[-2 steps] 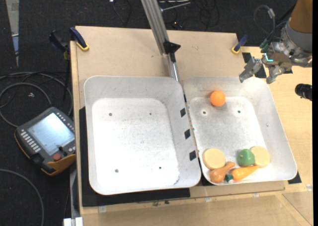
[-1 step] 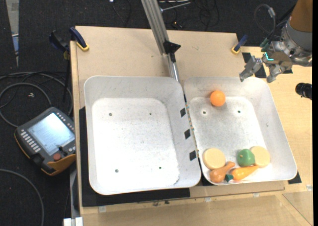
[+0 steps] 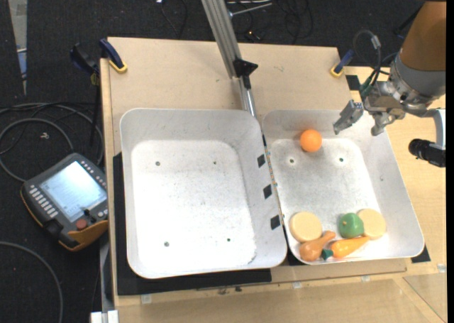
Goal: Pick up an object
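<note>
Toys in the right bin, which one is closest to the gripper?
The orange ball, alone at the far end just left of the gripper; the others cluster at the near edge.

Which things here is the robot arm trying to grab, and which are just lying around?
For the job:
gripper, open, above the right bin
orange ball
two pale round pieces
green piece
two orange carrot-shaped pieces

Just lying about:
left bin
handheld control pad beside the bench
metal pole
clamps at the bench corners
</note>
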Available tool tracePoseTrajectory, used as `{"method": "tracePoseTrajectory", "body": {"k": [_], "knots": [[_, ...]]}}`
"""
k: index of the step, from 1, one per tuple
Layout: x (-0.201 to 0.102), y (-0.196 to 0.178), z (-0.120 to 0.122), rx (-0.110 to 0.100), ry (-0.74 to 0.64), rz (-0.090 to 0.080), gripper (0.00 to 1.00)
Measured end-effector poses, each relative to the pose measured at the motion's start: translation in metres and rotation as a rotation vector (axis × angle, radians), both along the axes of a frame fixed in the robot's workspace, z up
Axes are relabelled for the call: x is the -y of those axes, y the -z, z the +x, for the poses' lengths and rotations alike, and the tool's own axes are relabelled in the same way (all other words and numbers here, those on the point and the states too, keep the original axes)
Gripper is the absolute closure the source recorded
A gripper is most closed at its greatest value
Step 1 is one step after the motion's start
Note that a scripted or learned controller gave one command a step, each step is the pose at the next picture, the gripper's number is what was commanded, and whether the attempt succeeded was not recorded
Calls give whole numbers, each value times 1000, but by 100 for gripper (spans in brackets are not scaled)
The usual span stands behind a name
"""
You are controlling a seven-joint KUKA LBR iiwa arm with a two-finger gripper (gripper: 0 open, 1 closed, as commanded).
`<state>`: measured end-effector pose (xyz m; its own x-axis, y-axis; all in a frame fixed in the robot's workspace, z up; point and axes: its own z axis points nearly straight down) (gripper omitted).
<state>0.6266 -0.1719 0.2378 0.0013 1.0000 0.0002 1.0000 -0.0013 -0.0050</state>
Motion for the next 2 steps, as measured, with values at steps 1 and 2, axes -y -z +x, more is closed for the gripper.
{"method": "tracePoseTrajectory", "body": {"k": [1, 2], "knots": [[-5, 64, 1, -2, -1, 1, 0], [-9, 108, -1, 0, -1, 0, 0]]}}
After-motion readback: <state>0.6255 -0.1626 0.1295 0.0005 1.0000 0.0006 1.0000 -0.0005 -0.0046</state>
